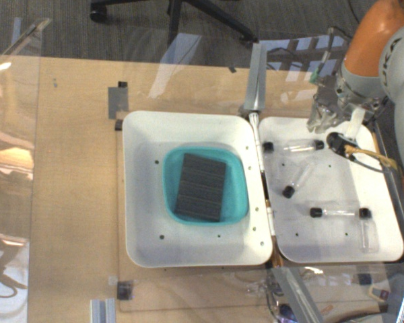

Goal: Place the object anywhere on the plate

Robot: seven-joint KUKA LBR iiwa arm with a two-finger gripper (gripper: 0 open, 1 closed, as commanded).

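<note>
A teal plate (pixel 237 192) lies in the left white bin (pixel 143 180). A dark grey ridged rectangular block (pixel 200 187) rests flat on the plate, roughly in its middle. My gripper (pixel 321 120) hangs at the far edge of the right bin (pixel 337 237), well away from the plate and block, with the orange-banded arm (pixel 374 36) above it at the upper right. Nothing shows in the gripper.
Several clear tubes with black caps lie scattered in the right bin, such as one near the middle (pixel 295 182) and one toward the front (pixel 337 212). A metal post (pixel 254 79) stands behind the seam between the bins. A cable (pixel 363 155) trails from the wrist.
</note>
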